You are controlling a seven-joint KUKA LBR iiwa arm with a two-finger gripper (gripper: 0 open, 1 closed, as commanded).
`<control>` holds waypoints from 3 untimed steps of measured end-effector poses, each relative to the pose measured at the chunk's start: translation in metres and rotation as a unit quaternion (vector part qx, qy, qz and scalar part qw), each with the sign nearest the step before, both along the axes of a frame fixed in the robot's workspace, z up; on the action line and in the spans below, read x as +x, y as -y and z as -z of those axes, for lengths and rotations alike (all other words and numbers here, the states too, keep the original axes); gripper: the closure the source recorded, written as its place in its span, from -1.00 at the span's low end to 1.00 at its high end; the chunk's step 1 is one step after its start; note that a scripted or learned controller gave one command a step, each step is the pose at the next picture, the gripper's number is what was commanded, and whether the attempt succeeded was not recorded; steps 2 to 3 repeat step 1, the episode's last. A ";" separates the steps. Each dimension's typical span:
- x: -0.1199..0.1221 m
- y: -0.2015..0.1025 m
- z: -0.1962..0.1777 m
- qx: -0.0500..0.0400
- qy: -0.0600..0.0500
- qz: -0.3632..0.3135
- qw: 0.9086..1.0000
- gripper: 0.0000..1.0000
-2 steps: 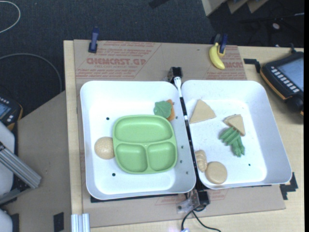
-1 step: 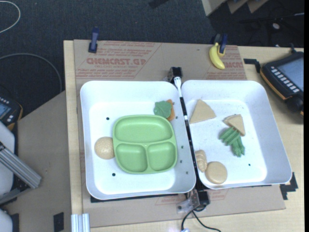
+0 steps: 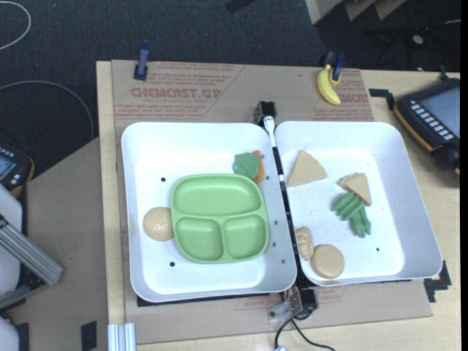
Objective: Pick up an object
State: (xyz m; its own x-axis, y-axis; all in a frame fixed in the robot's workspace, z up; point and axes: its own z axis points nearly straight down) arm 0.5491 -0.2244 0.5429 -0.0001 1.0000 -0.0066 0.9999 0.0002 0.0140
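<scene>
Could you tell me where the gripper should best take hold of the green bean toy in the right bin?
Probably across the green bean toy's narrow width near its middle, from straight above. It lies flat and slanted on the right bin floor, its long sides free, the tan wedge touching only its upper end.

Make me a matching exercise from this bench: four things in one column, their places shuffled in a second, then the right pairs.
Things:
1. green divided plate
2. banana
3. green bean bundle
4. broccoli piece

Places:
A. on the bench behind the bins
B. right bin
C. middle of the left bin
D. left bin's far right corner, beside the plate

Pairs: 1-C, 2-A, 3-B, 4-D
</scene>
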 end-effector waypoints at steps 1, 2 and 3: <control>0.032 -0.006 0.220 0.006 -0.013 0.000 1.000 1.00; 0.032 -0.006 0.220 0.006 -0.013 0.000 1.000 1.00; 0.032 -0.006 0.220 0.006 -0.013 0.000 1.000 1.00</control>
